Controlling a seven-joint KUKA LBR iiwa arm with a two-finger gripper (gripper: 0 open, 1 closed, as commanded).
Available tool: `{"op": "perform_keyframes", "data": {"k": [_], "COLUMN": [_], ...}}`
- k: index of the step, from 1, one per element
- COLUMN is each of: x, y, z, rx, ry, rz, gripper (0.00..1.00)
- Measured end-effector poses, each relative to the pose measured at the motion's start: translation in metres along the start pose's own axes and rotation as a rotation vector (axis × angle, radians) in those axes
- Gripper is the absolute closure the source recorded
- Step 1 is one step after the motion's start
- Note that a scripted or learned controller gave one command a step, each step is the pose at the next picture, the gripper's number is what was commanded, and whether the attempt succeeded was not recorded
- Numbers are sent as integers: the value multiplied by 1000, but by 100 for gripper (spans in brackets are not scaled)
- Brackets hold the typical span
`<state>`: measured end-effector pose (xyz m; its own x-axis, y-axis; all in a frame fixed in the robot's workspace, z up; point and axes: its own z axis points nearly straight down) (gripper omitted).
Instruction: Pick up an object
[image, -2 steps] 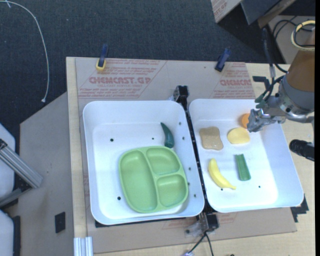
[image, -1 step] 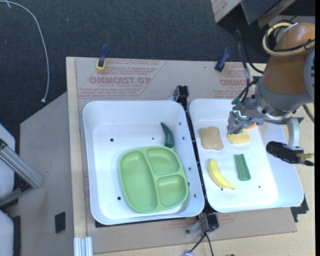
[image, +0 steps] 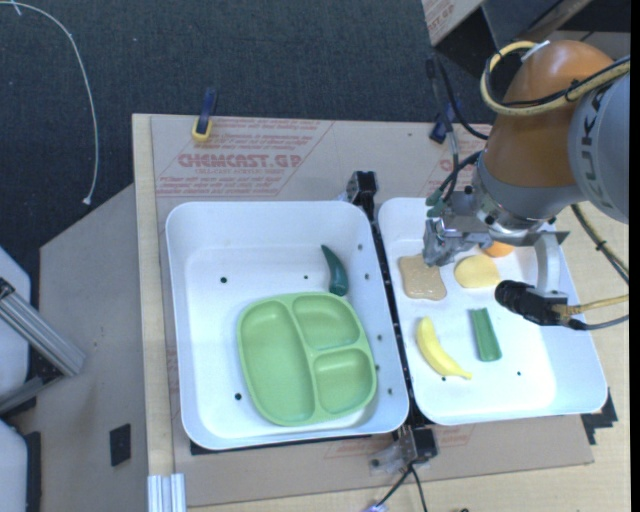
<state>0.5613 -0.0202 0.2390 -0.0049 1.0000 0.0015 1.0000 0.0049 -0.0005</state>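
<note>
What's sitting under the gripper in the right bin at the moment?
The gripper hangs over the far edge of a tan bread slice in the right bin. A yellow piece lies beside it. The wrist covers whatever lies behind them.

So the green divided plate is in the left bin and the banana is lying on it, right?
Not quite. The green divided plate is in the left bin, but the camera view shows the banana lying in the right bin, beside a green stick.

Tray (image: 300, 400) in left bin (image: 190, 300); banana (image: 440, 350) in right bin (image: 560, 390).
</note>
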Motion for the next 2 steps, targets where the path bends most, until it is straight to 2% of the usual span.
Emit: {"op": "perform_keyframes", "data": {"k": [1, 2], "x": [49, 103], "y": [5, 29], "z": [11, 9], "rx": [3, -4], "ry": [0, -1], "rz": [0, 0], "gripper": [100, 100]}}
